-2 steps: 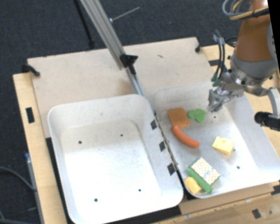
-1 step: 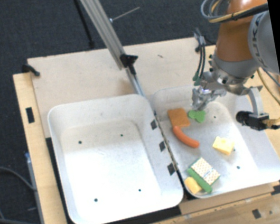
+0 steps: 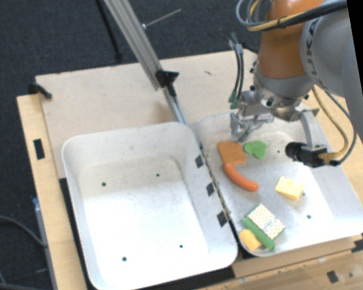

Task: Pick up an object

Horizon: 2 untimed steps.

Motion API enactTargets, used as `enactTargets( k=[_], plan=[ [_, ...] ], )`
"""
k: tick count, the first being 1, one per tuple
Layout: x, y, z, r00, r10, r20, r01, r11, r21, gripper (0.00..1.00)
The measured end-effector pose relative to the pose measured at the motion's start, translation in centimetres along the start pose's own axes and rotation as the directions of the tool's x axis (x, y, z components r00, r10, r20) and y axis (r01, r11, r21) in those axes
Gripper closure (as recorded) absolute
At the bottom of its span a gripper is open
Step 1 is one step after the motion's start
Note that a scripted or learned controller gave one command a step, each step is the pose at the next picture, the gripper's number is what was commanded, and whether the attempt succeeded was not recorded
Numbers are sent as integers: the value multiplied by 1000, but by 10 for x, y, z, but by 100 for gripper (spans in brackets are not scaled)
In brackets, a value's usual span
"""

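The right bin (image 3: 332, 211) holds several small objects. An orange-brown block (image 3: 231, 152) lies near the bin's far left, with a green piece (image 3: 257, 150) just right of it. An orange-red carrot-like stick (image 3: 241, 177) lies below the block. A yellow wedge (image 3: 289, 188) sits mid-bin. At the near left corner lie a checkered yellow-and-white block with green edge (image 3: 264, 223) and a small yellow piece (image 3: 249, 238). My gripper (image 3: 242, 128) hangs just above the far edge of the orange-brown block, pointing down.
The left bin (image 3: 143, 203) sits beside the right one. A slanted metal pole (image 3: 139, 44) rises from behind the bins. A black fitting (image 3: 302, 151) with cable sits on the arm's side over the right bin.
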<state>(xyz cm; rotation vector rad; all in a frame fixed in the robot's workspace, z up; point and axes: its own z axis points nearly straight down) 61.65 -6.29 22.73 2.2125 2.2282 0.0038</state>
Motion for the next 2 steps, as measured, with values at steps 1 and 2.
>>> enactTargets(
  k=[1, 2],
  plan=[
    [57, 8, 6, 1000, -1, 0, 1, 1000, -1, 100],
    [100, 17, 3, 1000, 0, 0, 0, 1000, 0, 100]
  ],
)
